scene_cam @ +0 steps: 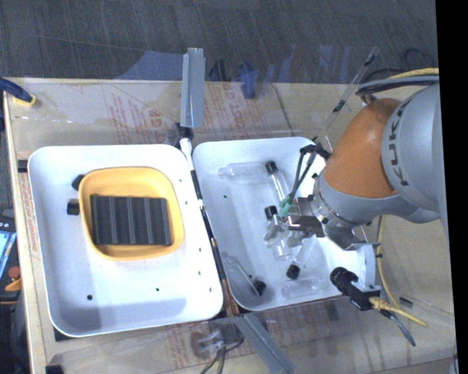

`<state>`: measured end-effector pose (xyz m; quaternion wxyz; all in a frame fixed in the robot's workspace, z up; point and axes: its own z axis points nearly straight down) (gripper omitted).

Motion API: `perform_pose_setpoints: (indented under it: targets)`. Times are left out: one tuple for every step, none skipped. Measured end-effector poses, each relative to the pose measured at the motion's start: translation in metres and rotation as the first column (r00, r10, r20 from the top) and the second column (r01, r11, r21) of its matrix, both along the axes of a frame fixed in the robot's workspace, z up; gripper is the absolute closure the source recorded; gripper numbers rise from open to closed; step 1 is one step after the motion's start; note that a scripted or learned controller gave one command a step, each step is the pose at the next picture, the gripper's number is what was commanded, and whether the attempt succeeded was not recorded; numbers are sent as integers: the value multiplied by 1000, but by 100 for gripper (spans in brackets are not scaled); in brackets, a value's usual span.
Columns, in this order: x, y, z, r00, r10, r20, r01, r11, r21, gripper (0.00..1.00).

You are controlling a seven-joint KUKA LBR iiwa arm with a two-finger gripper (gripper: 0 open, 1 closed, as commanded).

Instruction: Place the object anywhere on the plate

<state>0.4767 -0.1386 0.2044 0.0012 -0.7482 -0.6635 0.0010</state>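
Orange and smooth, the rounded band of the arm [359,159] is bulging over the right bin [232,162], with matte grey casing sitting to its right. Below it the gripper [290,222] is hanging over the middle of that bin; whether it is spread or pressed together is not showing.

Just beneath it the clear plastic object [278,241] is lying on the bin floor, glassy and hard to outline against the white. Around it, more transparent tube-like pieces with small black caps [271,167] are lying scattered near and far.

In the left bin [47,233] the yellow plate [130,176] is resting well apart from the object. It is a glossy rounded rectangle with a dark ribbed panel [133,220] filling its middle.

Both shallow bins are sitting side by side on the bench [87,112], where brown tape is carrying red print too blurred to read. At the far left corner a blue clamp [12,89] is gripping the bench edge.
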Motion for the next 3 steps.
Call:
perform_pose_setpoints:
  targets:
    - [40, 79, 56, 984, 178, 0, -178, 984, 1, 100]
    - [89, 112, 14, 988, 157, -2, -157, 988, 0, 100]
    - [106, 143, 8, 913, 407, 3, -407, 913, 0, 100]
